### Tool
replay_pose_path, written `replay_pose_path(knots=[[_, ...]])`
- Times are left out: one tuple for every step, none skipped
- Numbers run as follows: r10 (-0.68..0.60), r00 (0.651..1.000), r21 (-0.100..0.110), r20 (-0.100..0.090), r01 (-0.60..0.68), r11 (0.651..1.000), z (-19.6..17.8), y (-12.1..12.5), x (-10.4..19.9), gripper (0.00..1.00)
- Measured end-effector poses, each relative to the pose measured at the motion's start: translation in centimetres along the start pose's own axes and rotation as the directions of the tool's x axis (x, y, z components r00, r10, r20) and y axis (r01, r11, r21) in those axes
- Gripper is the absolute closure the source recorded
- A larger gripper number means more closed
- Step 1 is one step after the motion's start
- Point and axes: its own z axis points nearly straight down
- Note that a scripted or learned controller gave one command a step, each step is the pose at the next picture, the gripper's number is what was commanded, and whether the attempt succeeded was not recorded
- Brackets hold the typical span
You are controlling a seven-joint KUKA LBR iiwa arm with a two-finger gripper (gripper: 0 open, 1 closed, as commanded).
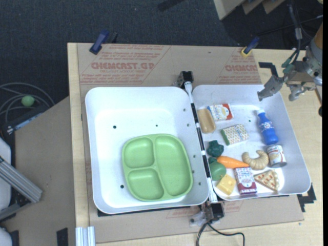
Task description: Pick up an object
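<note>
- The gripper (281,87) hangs at two o'clock over the right bin's (293,137) far rim.
- Its jaws spread wide, holding nothing.
- A blue bottle (266,127) lies just below.

A green three-compartment plastic plate (156,166) lies in the left shallow white bin (102,137). Right of the plate, the right shallow white bin (292,152) holds an orange toy carrot (233,162), with a blue plastic bottle (266,128) farther right.
</note>
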Motion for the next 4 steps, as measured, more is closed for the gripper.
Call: replay_pose_path(knots=[[0.001,1.0,0.003,-0.001,-0.001,1.0,9.2,1.5,-4.8,0.0],[-0.003,1.0,0.004,-0.01,0.003,1.0,18.6,4.4,-4.0,0.0],[-0.005,1.0,-0.002,-0.01,0.005,1.0,18.4,1.9,-4.4,0.0],[-0.002,1.0,0.0,-0.005,0.002,1.0,18.4,0.3,-4.1,0.0]])
